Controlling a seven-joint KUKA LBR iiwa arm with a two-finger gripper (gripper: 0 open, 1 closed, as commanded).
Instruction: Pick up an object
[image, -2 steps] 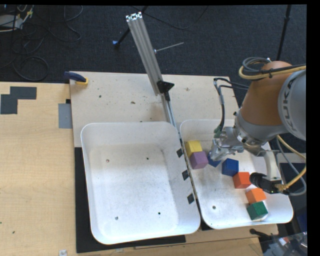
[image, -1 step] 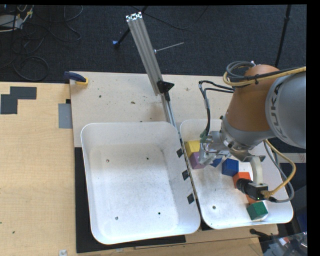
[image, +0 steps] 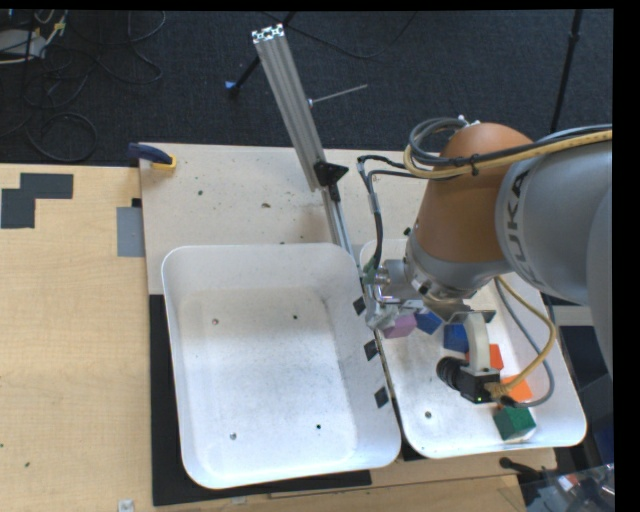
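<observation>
While the grey arm (image: 560, 220) reaches in from three o'clock, its orange band (image: 465, 210) hangs over the upper half of the right bin (image: 440, 432) and hides that part of it. Below the band the gripper (image: 384, 308) sits low at the bin's nine o'clock edge, close to the rim it shares with the left bin (image: 260, 380). Whether the claw is spread or pressed together cannot be told, since the wrist covers it from above, and nothing can be seen pinched in it. A lilac block (image: 402, 326) lies just beside the gripper, at its four o'clock, on the floor of the right bin. A blue block (image: 430, 323) lies at the lilac block's three o'clock, touching or nearly touching it, and a second blue block (image: 456, 338) lies a little further toward four o'clock. An orange piece (image: 522, 386) rests near the bin's four o'clock side, partly behind a cable. A green block (image: 515, 423) lies at the orange piece's six o'clock, near the bin's five o'clock corner. Beyond the bins, at twelve o'clock, a silver rail (image: 292, 100) slants up from the bench (image: 70, 350), and a blue clamp (image: 152, 155) sits at the bench's eleven o'clock corner.
</observation>
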